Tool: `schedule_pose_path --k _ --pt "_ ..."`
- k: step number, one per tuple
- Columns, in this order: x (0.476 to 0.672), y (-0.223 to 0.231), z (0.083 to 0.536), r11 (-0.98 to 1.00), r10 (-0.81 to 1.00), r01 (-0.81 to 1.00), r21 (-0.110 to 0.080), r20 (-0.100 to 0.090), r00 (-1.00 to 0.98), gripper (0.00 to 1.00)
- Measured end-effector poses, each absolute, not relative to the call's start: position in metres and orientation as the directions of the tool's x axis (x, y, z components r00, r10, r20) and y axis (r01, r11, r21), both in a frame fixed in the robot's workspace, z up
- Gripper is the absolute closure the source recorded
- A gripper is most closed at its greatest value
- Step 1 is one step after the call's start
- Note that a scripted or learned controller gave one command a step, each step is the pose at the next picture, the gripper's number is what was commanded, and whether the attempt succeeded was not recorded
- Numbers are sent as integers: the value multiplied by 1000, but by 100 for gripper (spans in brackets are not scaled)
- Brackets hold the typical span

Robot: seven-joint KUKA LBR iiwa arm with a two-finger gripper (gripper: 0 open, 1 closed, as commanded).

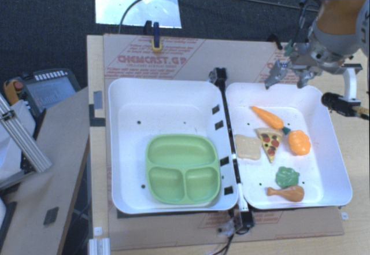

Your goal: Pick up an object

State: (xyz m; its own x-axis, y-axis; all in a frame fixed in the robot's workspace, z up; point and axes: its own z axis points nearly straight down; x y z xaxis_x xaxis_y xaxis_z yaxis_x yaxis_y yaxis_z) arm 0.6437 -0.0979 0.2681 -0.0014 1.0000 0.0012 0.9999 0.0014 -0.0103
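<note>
Hand open above right bin far rim; arm top cropped.

Bench, cardboard sheet on it, two white bins side by side

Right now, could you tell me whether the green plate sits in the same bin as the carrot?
No, the green plate lies in the left bin; the carrot lies in the right.

Orange carrot, green divided plate, white bins, red-dotted pizza slice.
</note>
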Motion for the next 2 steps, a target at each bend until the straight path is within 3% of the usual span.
schedule_pose_path --k 1,2 --pt "645 -98 275 3 1000 1000 1 0 -3 0" --pt "636 -95 225 1 1000 1000 -2 0 -1 0"
